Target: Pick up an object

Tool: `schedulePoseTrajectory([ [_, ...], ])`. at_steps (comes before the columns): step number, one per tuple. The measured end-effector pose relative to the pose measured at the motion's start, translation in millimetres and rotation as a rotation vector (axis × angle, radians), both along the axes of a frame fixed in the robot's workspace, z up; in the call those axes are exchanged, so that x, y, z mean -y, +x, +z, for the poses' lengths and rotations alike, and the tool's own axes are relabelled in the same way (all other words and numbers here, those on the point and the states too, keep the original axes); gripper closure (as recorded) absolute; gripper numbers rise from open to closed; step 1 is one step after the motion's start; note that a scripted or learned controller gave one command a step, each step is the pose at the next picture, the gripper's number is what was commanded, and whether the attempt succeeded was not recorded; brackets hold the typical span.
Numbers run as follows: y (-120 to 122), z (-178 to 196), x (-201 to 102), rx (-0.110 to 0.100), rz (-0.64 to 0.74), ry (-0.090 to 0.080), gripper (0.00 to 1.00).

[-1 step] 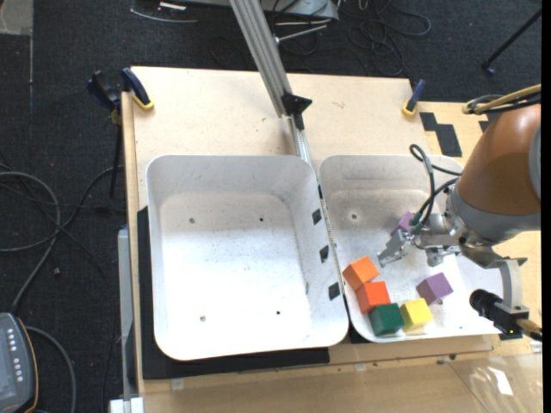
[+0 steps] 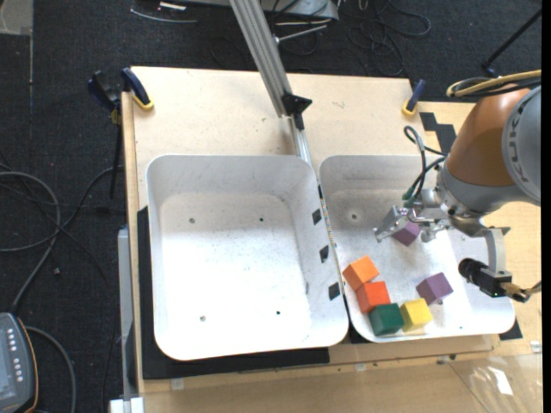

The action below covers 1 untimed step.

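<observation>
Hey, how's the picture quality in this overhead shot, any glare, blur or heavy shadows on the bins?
Camera view: lighting is even and soft, with faint shadows only under the blocks, such as the orange block; the left bin is bright white but not blown out; the hand with a purple block at its fingers looks slightly soft; the dark floor loses detail.

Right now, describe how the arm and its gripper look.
The arm is bulky and rounded, with a grey shell and an orange band above the wrist. The gripper is small, metallic silver-grey. Dark and green cables loop alongside the wrist.
</observation>
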State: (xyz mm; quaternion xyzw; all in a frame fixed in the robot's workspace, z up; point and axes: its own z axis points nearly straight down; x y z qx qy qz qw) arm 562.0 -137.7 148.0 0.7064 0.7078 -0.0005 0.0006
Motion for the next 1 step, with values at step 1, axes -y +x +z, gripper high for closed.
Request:
schedulePoseTrajectory([
  [1, 44.0, -28.4, 6.3, 0.029, -0.001, -0.009, 0.0],
])
